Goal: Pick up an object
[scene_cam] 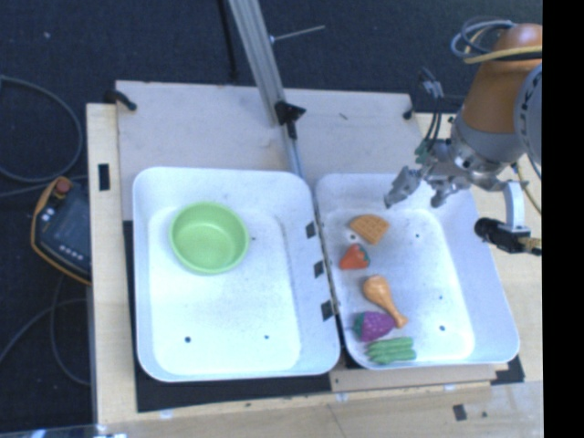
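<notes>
My gripper [421, 194] hangs over the far edge of the right bin [456, 245], its two fingers spread open with nothing between them. Below and to its left lies an orange waffle-like wedge [370, 228]. A red strawberry-like piece [354, 257] sits just beneath the wedge. Nearer the front are a tan chicken drumstick [383, 297], a purple grape bunch [374, 325] and a green pea pod [391, 349]. All of these lie in the right bin, apart from the gripper.
The left bin [228, 336] holds a light green bowl [210, 236] at its far left. A slanted metal pole [260, 53] rises behind the bins. A divider with black clips [319, 267] separates the bins.
</notes>
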`<state>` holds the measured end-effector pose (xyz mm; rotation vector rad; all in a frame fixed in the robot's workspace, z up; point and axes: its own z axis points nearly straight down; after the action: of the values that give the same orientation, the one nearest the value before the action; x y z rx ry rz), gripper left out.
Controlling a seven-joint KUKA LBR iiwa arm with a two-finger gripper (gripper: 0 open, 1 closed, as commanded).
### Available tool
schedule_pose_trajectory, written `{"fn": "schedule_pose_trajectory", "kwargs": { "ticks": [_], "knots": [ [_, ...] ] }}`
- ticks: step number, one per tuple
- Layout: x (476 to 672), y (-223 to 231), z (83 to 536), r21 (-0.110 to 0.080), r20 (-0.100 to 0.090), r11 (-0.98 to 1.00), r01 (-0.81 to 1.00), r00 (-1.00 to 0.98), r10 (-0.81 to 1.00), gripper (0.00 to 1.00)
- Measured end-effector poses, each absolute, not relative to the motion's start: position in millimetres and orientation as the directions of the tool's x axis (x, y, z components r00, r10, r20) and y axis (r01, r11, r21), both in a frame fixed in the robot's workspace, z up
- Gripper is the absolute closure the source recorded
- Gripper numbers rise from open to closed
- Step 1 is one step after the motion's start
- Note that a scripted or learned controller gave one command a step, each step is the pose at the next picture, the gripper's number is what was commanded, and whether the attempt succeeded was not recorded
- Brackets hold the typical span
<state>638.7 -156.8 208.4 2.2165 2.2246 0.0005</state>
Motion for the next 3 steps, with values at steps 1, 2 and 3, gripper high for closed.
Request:
{"fn": "schedule_pose_trajectory", "kwargs": {
  "ticks": [1, 2, 3],
  "knots": [
    [638.6, -157.0, 208.4, 0.001, -0.001, 0.004, 1.0, -0.004, 1.0, 0.0],
    [642.2, -160.9, 165.3, -0.003, -0.002, 0.001, 1.0, -0.001, 1.0, 0.0],
    [631.6, -159.8, 115.0, -0.004, -0.002, -0.001, 1.0, 0.001, 1.0, 0.0]
  ]
}}
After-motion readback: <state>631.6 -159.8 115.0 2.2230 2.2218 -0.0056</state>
